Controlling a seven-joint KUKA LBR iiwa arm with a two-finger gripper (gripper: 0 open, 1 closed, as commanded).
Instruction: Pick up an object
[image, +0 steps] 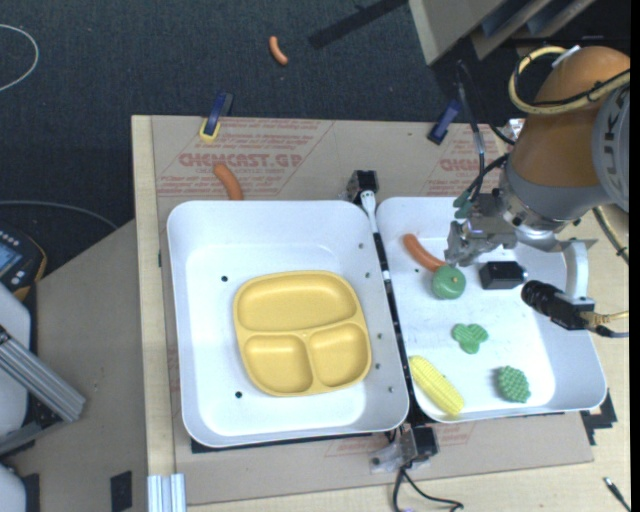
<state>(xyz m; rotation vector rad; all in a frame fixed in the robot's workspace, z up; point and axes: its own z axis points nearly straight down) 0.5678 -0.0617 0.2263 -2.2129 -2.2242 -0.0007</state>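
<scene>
Cardboard-covered surface: two white bins. Gripper is lowered just above green ball; finger state cannot be told. Orange sausage is alongside.

camera: 1 | fixed above bench | slanted downward | frames 2 bins

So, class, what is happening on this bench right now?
A grey and orange robot arm reaches in from the right, its tool down in the right bin, just above a round green ball and beside an orange carrot. Whether it grips anything cannot be told. That bin also holds a corn cob and two green toy vegetables. The left bin holds a yellow divided tray.
</scene>
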